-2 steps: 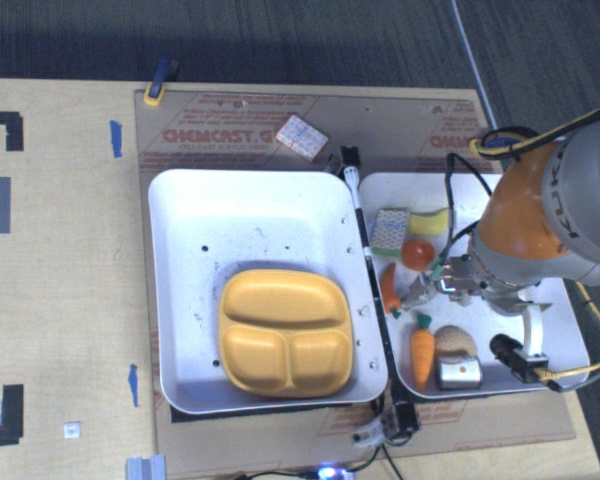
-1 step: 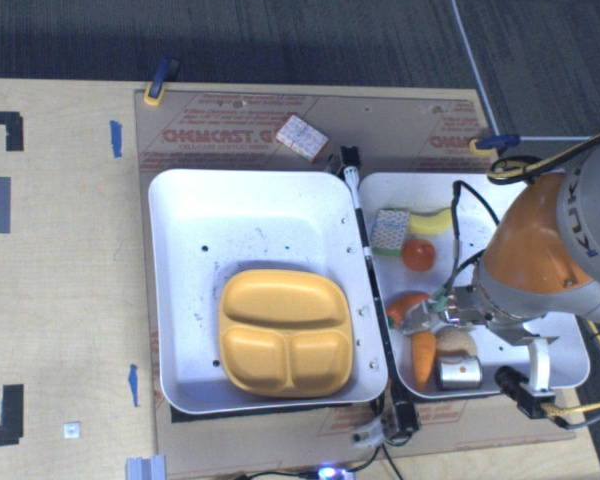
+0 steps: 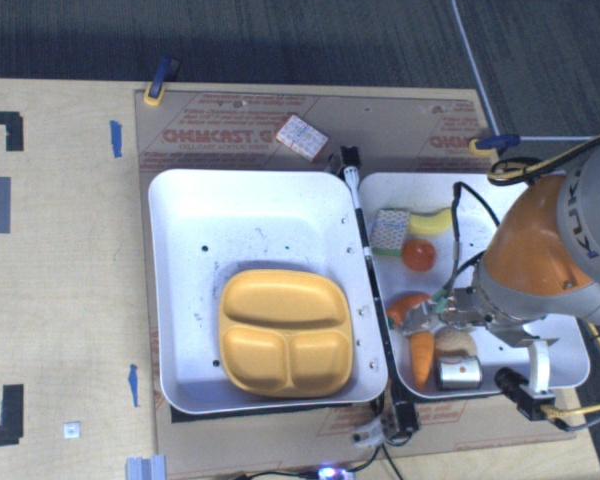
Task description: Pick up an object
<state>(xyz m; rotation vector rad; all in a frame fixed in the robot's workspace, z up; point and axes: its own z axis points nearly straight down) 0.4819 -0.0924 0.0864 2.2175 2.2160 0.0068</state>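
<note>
We find the arm's two-finger gripper (image 3: 442, 313) low in the right-hand white bin (image 3: 572, 366), down among the objects; its tip is too cluttered and half hidden by the wrist for us to tell how it is set, or whether anything sits in it. We judge it is down there because the program is trying for one of the small things packed at the bin's near left corner.

Just beside it lie a tapered orange carrot (image 3: 421, 358), a rounded orange piece (image 3: 408, 304) and a small pale lump (image 3: 454, 343) above a boxy silver object (image 3: 459, 372), all close enough to touch or nearly so. Farther up the bin sit a small red ball (image 3: 418, 256), a yellow banana (image 3: 431, 223) and a speckled white block (image 3: 389, 231), well apart from the gripper.

The left-hand white bin (image 3: 180, 218) holds a yellow moulded plastic tray with three compartments (image 3: 285, 332), lying flat toward the near side.

Both bins rest on a printed brown cardboard sheet (image 3: 220, 133) clamped to a pale wooden bench (image 3: 55, 268), with a small patterned card (image 3: 301, 137) loose on the cardboard. Beyond the bench lies dark carpet (image 3: 280, 18).
</note>
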